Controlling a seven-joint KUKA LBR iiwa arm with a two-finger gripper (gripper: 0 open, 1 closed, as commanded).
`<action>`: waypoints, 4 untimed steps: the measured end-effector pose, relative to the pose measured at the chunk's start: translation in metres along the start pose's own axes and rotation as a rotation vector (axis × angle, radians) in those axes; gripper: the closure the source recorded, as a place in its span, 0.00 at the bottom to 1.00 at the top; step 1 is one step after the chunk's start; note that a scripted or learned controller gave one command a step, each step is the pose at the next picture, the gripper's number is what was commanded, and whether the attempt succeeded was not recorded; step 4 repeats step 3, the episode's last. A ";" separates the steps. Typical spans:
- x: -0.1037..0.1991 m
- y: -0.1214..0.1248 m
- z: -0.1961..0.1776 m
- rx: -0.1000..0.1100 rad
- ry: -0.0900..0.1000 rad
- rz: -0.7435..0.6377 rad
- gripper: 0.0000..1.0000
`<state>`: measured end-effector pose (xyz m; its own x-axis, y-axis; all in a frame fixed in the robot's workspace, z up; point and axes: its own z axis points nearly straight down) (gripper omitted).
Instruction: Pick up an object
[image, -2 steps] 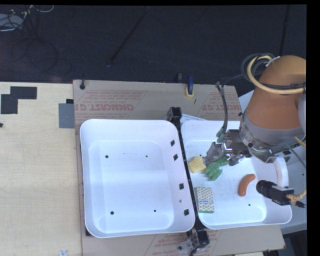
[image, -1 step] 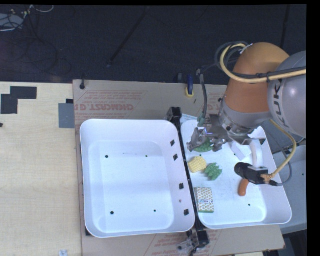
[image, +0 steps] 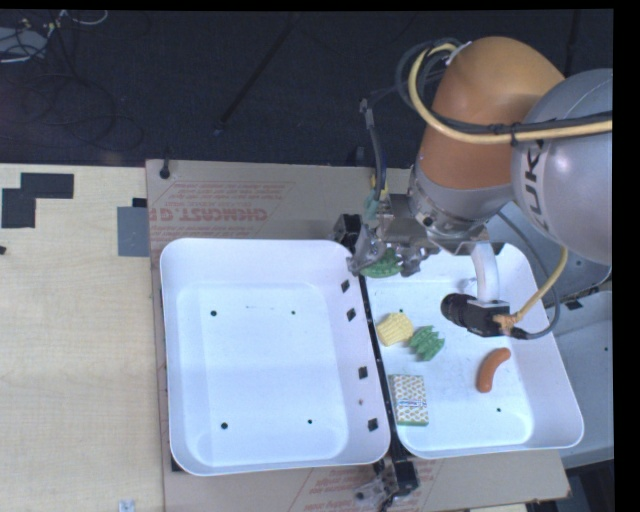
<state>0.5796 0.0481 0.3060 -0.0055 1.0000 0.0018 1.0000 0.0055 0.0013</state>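
Tabletop (image: 70, 330): pale wood, dark patches at left; cardboard sheet (image: 250, 200) under both bins
Room: dark floor, cables behind
Pincer (image: 385, 258): clamped on green object (image: 381, 267); over right bin (image: 540, 420)

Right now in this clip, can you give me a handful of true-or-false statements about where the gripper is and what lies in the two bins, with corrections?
1. The gripper is at the far edge of the right bin, near the divider. True.
2. A green thing shows at the gripper's tip. True; whether it is gripped cannot be told.
3. The sausage lies in the left bin. False: it lies in the right bin.
4. The corn cob is beside a green leafy piece. True.
5. The small box is stacked on the sausage. False: it lies apart, nearer the divider.
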 end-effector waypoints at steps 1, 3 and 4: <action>0.017 -0.066 0.038 0.013 -0.002 0.004 1.00; 0.077 -0.066 -0.017 0.002 0.000 -0.003 1.00; 0.077 -0.066 -0.017 0.002 0.000 -0.003 1.00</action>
